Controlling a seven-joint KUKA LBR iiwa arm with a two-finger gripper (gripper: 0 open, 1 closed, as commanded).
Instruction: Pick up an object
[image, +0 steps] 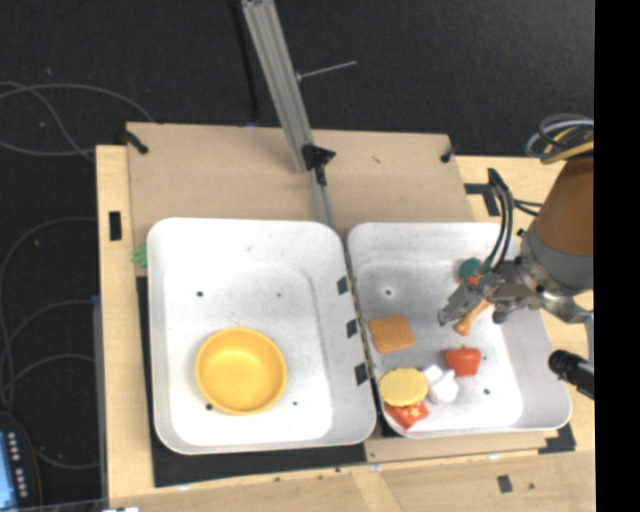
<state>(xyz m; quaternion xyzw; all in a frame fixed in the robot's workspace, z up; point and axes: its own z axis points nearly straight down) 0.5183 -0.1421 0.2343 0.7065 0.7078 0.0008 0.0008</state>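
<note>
My grey two-finger gripper (468, 312) is clamped on a small orange carrot-shaped toy (470, 318), lifted over the right white bin (420, 250) — pick's basically done.

Arm (570, 225) showing wide orange band, rounded and glossy, above grey wrist section. Black cables (503, 215) looping down left side of band toward wrist; lighter cable coils showing over top of arm at frame edge. Tool (478, 305) looking grey metal, small and angular, detail blurring. Black cylindrical part (572, 370) sticking out below wrist.
</note>
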